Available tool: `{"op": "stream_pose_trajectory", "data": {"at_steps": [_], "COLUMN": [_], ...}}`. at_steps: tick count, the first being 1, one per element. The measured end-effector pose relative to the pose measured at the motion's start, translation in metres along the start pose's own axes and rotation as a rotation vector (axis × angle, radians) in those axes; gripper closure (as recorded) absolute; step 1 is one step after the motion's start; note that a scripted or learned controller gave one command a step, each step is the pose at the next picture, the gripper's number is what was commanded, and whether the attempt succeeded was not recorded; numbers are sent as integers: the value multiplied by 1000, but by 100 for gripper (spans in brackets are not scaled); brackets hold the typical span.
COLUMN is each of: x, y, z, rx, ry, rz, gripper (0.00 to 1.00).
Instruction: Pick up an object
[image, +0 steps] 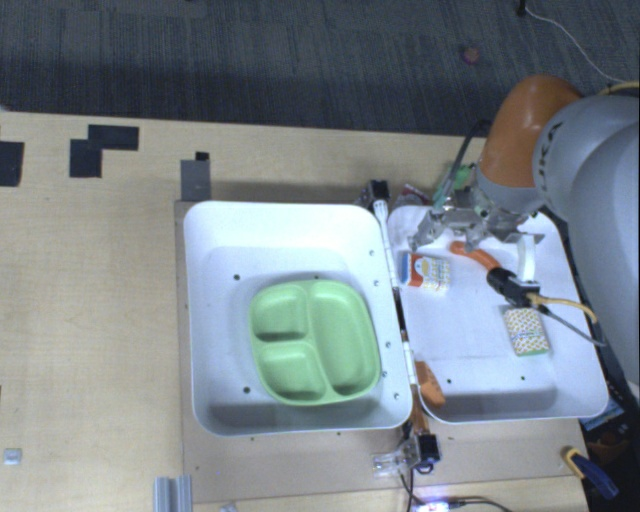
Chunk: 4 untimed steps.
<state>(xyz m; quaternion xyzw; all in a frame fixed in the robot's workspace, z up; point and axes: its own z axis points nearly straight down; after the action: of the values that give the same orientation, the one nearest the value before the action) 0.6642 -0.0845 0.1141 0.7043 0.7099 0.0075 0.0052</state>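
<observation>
So the small white packet with orange and blue print lay in the far left part of the right bin, with a thin orange stick just beside it on the right. The gripper hung right above those two at the bin's far edge, and honestly I couldn't tell how wide it was set or whether it had anything in it. Further out, a speckled sponge-like block sat toward the right side, a brownish-orange piece at the near left corner, and the left bin held a green divided plate.
</observation>
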Motion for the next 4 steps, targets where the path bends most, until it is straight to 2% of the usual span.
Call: {"op": "stream_pose_trajectory", "data": {"at_steps": [1,2,3,4], "x": [0,-1,-1,-13], "y": [3,3,3,-37], "z": [22,12,12,28], "rx": [18,24,21,14], "ry": [-2,-4,-5,-4], "rz": [8,5,4,6], "gripper": [0,100,0,0]}}
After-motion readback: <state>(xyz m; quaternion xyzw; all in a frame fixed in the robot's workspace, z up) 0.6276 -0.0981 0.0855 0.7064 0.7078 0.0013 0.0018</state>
